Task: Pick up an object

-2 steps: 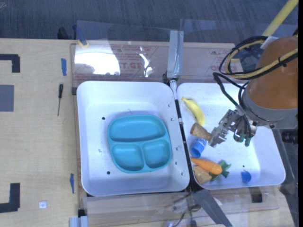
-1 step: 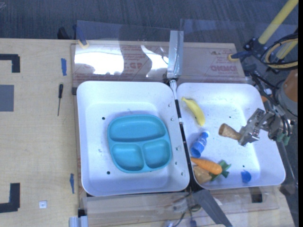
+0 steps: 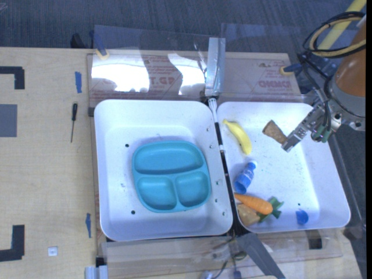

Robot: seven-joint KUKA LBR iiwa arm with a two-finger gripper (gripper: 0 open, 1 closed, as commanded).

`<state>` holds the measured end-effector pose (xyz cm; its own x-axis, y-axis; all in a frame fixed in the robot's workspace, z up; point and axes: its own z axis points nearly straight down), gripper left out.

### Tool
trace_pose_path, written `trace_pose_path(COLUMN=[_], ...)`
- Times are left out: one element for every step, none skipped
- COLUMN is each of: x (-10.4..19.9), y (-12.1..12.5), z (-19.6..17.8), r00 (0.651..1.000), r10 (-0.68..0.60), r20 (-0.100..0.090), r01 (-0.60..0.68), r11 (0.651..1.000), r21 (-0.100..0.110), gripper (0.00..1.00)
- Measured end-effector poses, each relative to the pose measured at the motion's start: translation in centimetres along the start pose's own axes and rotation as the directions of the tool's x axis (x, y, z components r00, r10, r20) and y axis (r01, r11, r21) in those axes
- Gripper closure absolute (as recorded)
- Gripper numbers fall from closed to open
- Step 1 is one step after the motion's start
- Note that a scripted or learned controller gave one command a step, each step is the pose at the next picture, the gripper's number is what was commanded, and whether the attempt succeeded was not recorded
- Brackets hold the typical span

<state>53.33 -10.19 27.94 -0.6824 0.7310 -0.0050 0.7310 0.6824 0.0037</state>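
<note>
One fixed camera sits above my bench [image 3: 40, 156], looking down at a slant, far side of the bench at the top of frame. It stands far enough back to take in both white bins whole, the left bin [image 3: 110, 121] and the right bin [image 3: 325, 185] side by side, plus bare benchtop to the left and dark floor [image 3: 174, 4] beyond. My arm [image 3: 349, 92] comes in from the right edge

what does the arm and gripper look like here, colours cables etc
The arm enters from the right edge: a rounded body with an orange-brown band above a grey wrist. Black cables and a yellow hose loop around it. The gripper is slim grey metal, with small green and dark fittings where it joins the wrist.
</note>
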Motion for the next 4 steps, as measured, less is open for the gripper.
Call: trace_pose_path(x=[1.6,1.9,11.1,8.4], y=[0.3,2.4,2.8,4.1], z=[1.5,-0.4,8.0,8.1], r00=[0.988,0.988,0.997,0.990], r10=[-0.152,-0.154,-0.078,-0.139], r20=[-0.006,0.001,-0.011,-0.003], r01=[0.152,0.154,0.078,0.140], r11=[0.988,0.988,0.997,0.990], r21=[0.002,-0.001,0.006,0.001], gripper=[1.00,1.00,1.00,1.00])
